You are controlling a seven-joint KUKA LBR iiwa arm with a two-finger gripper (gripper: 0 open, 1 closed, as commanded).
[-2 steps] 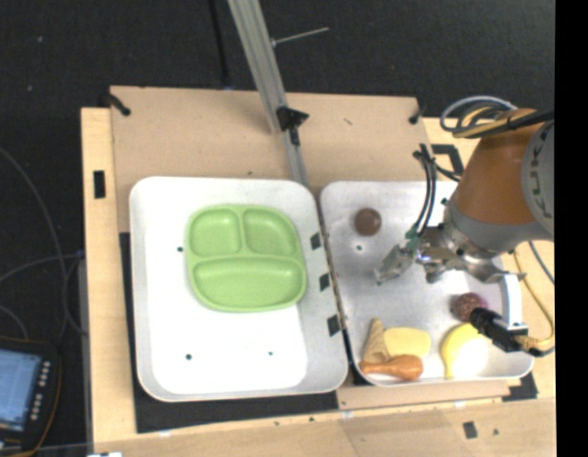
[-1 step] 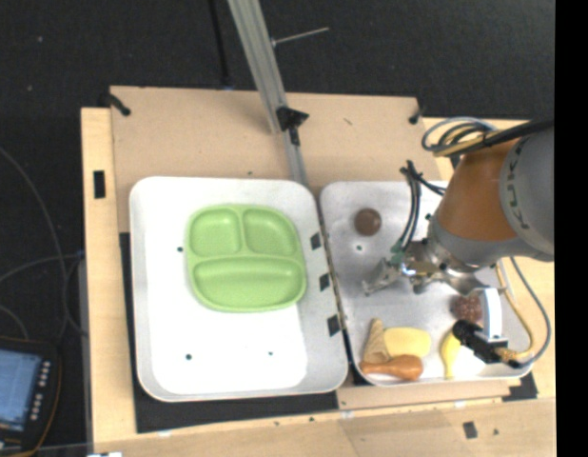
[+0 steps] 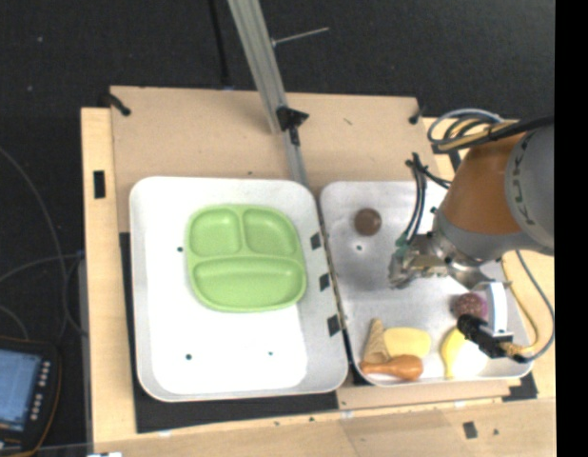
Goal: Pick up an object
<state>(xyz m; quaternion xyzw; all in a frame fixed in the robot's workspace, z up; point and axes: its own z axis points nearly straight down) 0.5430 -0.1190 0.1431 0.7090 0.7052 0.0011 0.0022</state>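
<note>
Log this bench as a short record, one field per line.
left bin: holds a green divided plate
right bin: brown ball near the far end; yellow pieces, an orange-brown piece and a purple item at the near end
pincer: low over the right bin's middle, nothing seen in it

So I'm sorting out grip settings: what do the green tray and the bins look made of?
Green tray: looks like moulded plastic, matte to satin, going by its even colour and soft rounded dividers. Left bin and right bin: probably plastic or coated metal, smooth white; the right one shows a duller greyish sheen.
</note>
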